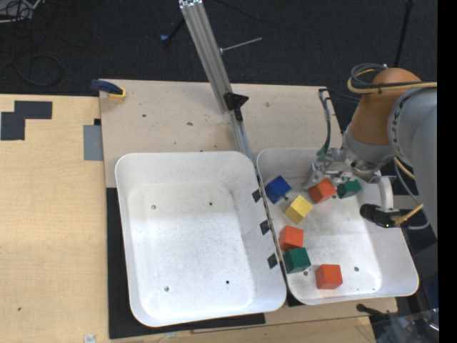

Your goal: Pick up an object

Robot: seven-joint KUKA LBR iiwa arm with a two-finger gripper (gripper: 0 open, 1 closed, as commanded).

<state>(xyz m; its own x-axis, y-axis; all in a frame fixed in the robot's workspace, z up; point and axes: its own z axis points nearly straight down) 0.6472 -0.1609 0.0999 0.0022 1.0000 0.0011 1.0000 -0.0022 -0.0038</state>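
In the far part of the right bin [400, 281], an orange-red block [323, 190] sits tilted just under the hand [325, 179]. The block seems to be between the metal fingers, or at least touching them, and it looks a little raised above the white floor, but from this slanted view I cannot tell for sure if it is really lifted or only pressed from the sides. I judge that the hand is pinching this block, with the fingers closed around it.

Just to the right of it, a small green block [349, 188] lies near the hand, maybe touching the wrist parts. To the left, a blue block [278, 188] is close to the wall between the bins, and a yellow block [299, 208] is just beside it, nearer to us. Further toward the near side there are another orange block [290, 237], a dark green block [297, 260] touching it, and one more orange block [328, 276] apart from them.

The left bin [136, 184] has only its white floor with small dark marks. Both bins rest on the tabletop [164, 120].

About progress: the grasp seems made, and what is left is to raise the block clearly away from the bin and keep it held. The grip looks off-centre, so slipping is possible.
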